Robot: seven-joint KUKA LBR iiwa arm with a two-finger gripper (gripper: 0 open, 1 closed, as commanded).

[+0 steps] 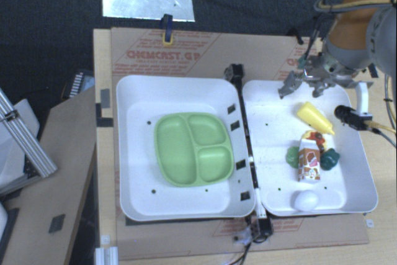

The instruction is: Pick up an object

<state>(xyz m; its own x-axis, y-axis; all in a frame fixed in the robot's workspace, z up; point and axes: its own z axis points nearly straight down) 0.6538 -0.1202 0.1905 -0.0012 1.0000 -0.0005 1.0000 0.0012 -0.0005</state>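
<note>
My gripper (pixel 303 89) hangs over the back of the right bin (pixel 273 133), its two grey fingers spread apart with nothing between them. A little in front of it and to the right lies a yellow cone-shaped object (pixel 315 116). Nearer the front, a white and orange carton (pixel 309 159) lies with a small red piece (pixel 317 137) at its top. A green item (pixel 291 156) sits on its left and a dark green one (pixel 329 159) on its right. A white egg-shaped object (pixel 305 200) rests by the bin's front wall.
The left bin (pixel 136 133) holds a light green divided plate (pixel 192 149). A black hinge strip (pixel 243 133) runs between the two bins. The bare left half of the right bin lies beside the objects.
</note>
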